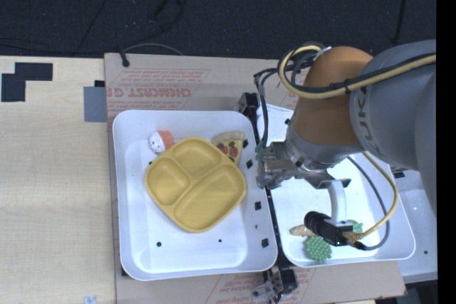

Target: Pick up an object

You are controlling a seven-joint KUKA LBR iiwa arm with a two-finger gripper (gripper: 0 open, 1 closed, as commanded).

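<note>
Can't tell how the jaws stand; the gripper [274, 169] sits mid-frame over the bins' divider. Nothing's visibly picked up: the yellow plate [197, 184] lies left, the green ball [317, 248] lower right.

Divided plate [196, 184] in left bin [135, 238]; ball [317, 248] in right bin [402, 242].

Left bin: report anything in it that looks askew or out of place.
The yellow divided plate sits rotated, its corners pointing at the left bin's walls rather than squared to them. A pizza-slice toy lies at the plate's upper right edge, and a small white-and-orange toy at its upper left. Nothing looks spilled or damaged.
</note>
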